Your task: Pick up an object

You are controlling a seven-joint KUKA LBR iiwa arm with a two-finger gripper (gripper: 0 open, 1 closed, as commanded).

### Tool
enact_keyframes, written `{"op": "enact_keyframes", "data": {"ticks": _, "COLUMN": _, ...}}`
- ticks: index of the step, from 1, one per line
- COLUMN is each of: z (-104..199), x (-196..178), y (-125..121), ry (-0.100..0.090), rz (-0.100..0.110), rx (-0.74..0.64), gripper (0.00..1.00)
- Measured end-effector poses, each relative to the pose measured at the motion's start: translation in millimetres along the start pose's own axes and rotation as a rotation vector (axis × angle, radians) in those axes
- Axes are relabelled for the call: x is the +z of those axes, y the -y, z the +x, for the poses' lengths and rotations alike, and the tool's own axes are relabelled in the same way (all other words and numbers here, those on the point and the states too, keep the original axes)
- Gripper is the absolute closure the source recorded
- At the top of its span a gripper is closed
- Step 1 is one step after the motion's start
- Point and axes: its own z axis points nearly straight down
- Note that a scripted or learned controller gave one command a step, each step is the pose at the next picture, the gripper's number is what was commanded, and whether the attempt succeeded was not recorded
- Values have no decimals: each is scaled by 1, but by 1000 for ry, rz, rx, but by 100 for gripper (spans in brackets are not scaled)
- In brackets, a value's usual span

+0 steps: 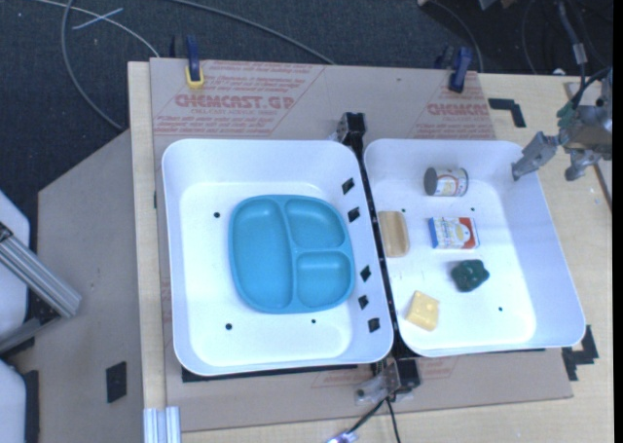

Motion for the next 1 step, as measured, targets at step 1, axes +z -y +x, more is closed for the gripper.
{"op": "enact_keyframes", "data": {"ticks": 1, "z": 1, "x": -7, "y": -2, "ry": 3, "rz": -12, "rx": -3, "gripper": 0}}
